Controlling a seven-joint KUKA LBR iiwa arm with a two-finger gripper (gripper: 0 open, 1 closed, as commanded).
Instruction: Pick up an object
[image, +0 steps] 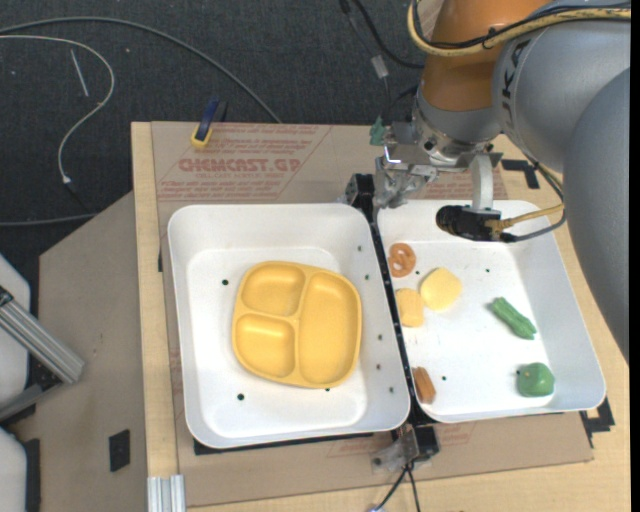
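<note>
My gripper (398, 188) hangs below the orange-banded wrist, over the far end of the wall between the two bins, with nothing visibly in it. In the right bin (560, 300) lie small food toys: an orange pretzel ring (402, 259) closest to the gripper, a pale yellow round piece (441, 289), an orange piece (409, 307), a green pickle (513, 317), a green pepper (535, 380) and a small brown piece (424, 385). A yellow divided plate (297, 323) rests in the left bin (200, 250).
Both bins sit on a cardboard sheet (250, 160). A black part with a yellow cable (472, 222) hangs off the arm over the right bin's far edge. A blue-and-yellow clip (208, 121) lies at the cardboard's far edge. Cables run over the dark floor.
</note>
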